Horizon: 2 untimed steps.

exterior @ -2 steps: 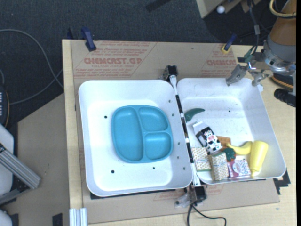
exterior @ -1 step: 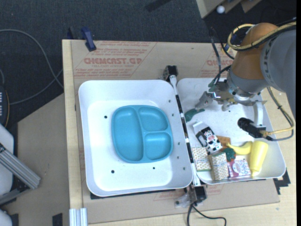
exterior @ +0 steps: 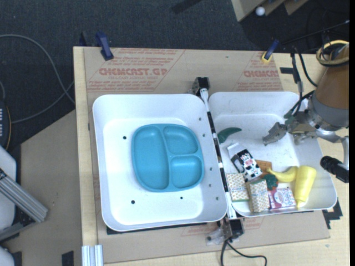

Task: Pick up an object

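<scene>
My gripper point(exterior: 287, 132) hangs over the right part of the right bin point(exterior: 249, 101), above bare white floor, with nothing seen in it. To its left lies a small dark green piece point(exterior: 228, 132). Below it, along the bin's near side, a pile of items sits together: a black-and-white patterned piece point(exterior: 247, 164), a yellow banana shape point(exterior: 283, 175), a pale yellow bottle-like thing point(exterior: 304, 185), two tan checked boxes point(exterior: 239, 186) point(exterior: 258, 196) and a pink packet point(exterior: 283, 197).
The left bin point(exterior: 105, 148) holds a blue divided plate point(exterior: 166, 157) in its middle. A black clamp point(exterior: 201, 85) sits where the two bins meet at the back. Blue clips point(exterior: 103, 46) point(exterior: 270, 51) pin the cardboard base.
</scene>
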Tool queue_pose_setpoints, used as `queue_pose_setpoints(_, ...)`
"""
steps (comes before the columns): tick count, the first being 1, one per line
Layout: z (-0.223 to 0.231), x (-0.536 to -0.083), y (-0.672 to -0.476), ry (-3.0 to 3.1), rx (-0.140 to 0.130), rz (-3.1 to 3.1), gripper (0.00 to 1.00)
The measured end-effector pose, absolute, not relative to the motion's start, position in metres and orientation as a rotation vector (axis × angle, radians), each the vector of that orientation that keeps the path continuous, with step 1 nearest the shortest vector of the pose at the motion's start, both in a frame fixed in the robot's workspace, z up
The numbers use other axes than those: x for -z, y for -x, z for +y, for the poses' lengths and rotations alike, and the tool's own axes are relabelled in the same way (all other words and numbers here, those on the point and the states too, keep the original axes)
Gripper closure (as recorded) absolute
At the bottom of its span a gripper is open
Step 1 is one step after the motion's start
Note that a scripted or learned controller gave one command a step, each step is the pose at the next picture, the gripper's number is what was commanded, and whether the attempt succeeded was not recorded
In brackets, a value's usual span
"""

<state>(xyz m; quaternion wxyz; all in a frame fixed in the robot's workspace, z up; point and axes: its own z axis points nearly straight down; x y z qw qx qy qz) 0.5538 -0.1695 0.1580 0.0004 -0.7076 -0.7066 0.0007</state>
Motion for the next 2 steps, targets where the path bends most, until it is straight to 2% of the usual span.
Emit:
queue_pose_setpoints(1,-0.164,-0.101,-0.513,2.233,0.008,-2.227,0.0)
queue_pose_setpoints(2,-0.183,-0.136,-0.599,2.222,0.001,-2.224,0.0)
